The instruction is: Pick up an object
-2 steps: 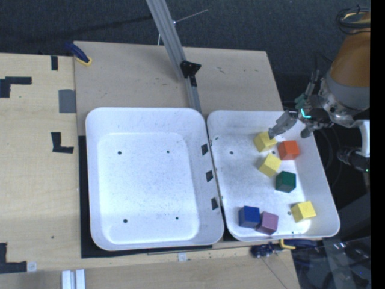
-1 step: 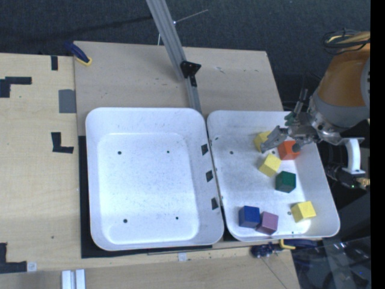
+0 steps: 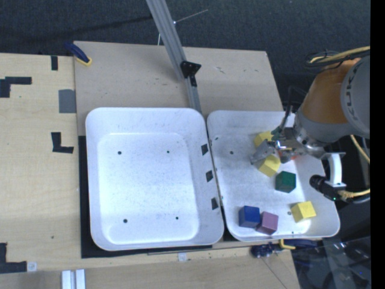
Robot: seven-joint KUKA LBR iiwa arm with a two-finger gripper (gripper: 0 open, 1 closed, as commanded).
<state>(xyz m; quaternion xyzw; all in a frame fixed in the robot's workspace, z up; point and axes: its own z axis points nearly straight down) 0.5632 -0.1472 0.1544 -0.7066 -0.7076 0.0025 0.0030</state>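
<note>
Nearest the camera, along the front wall of the right bin [image 3: 234, 221], a blue cube [image 3: 249, 215] and a purple block [image 3: 268, 222] sit touching each other. Just to their right lies a yellow cube [image 3: 304, 211], apart from both.

Further in, a green cube [image 3: 285, 181] rests near the bin's middle. Immediately beyond it lies a yellow block [image 3: 270, 165], tilted, at the tip of the gripper [image 3: 269, 152].

The gripper is low in the right bin, between this block and a second yellow piece [image 3: 262, 139] on its far side (both pieces sit just beside it). Whether the gripper is spread or closed cannot be told, and no object can be seen held in it.

The arm [image 3: 328, 104] enters from the right, its orange band above the wrist.

The left bin [image 3: 96, 161] lies beside the right one, their walls adjoining.
</note>
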